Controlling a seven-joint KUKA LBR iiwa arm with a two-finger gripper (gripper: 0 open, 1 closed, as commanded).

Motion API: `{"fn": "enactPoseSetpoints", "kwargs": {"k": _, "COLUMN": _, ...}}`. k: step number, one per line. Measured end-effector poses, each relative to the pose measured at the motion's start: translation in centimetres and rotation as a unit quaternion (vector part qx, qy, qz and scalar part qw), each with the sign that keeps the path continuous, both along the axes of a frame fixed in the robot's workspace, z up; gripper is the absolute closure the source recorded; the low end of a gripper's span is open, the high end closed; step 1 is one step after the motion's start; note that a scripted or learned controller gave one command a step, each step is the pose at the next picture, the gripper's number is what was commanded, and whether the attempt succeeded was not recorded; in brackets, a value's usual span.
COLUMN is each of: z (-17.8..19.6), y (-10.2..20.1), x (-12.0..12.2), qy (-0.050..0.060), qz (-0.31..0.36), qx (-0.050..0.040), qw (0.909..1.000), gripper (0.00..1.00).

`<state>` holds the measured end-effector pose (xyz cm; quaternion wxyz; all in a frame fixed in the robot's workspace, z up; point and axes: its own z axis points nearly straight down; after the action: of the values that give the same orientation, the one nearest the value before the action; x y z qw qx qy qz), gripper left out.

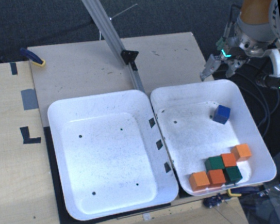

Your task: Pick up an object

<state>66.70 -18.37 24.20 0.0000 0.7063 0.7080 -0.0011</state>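
Observation:
A blue block (221, 114) lies alone in the upper right part of the right bin (184, 128). Several orange and green blocks cluster at that bin's near right corner: an orange one (198, 180), a green one (215, 163), another orange one (242, 151). My gripper (220, 66) hangs above the bench just beyond the right bin's far right rim, up and to the right of the blue block. Its two grey fingers (208, 69) are spread apart with nothing between them.
The left bin (104, 150) sits beside the right one, sharing a middle rim. A slanted metal rail (110, 32) runs from the top down to the bins' junction. Cables hang off the bench's right side (267, 90). A small blue and yellow tool (32, 56) lies at the far left.

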Motion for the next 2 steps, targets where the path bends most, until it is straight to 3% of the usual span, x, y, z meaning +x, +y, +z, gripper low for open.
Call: {"fn": "enactPoseSetpoints", "kwargs": {"k": 2, "z": -10.3, "y": 1.2, "x": 0.8, "qy": 0.003, "qz": 0.0, "qx": 0.0009, "qw": 1.0, "gripper": 0.0}}
